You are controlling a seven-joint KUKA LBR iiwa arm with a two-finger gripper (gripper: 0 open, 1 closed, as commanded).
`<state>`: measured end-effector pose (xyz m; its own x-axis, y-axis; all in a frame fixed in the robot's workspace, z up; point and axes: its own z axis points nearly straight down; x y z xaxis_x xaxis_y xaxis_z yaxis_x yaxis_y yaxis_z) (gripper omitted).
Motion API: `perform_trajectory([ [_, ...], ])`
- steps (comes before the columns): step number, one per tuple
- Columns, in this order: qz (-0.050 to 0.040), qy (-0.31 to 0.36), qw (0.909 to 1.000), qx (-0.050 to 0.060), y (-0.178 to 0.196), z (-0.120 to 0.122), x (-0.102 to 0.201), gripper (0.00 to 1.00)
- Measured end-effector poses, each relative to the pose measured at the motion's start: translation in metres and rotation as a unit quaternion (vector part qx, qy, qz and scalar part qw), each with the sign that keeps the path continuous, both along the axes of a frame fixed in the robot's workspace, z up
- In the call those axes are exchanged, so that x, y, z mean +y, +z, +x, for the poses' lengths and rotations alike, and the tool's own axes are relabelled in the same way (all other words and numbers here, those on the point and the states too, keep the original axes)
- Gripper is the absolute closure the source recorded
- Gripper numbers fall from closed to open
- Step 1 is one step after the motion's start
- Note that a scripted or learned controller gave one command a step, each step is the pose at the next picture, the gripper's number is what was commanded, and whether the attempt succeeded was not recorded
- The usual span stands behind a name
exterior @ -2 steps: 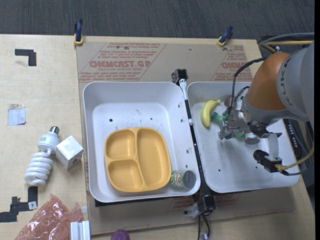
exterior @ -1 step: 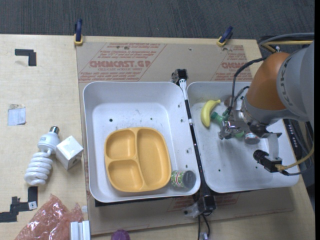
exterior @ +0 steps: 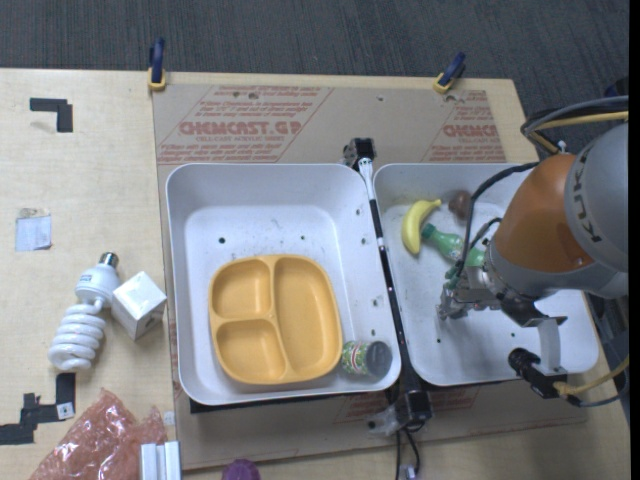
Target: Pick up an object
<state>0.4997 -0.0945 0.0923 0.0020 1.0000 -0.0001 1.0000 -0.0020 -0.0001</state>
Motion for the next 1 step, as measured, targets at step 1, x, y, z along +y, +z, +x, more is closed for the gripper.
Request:
perform_trajectory([
  [1,-0.0003,0.001,1.0000,-0.001,0.0003,0.0169,-0.0014,0.00],
])
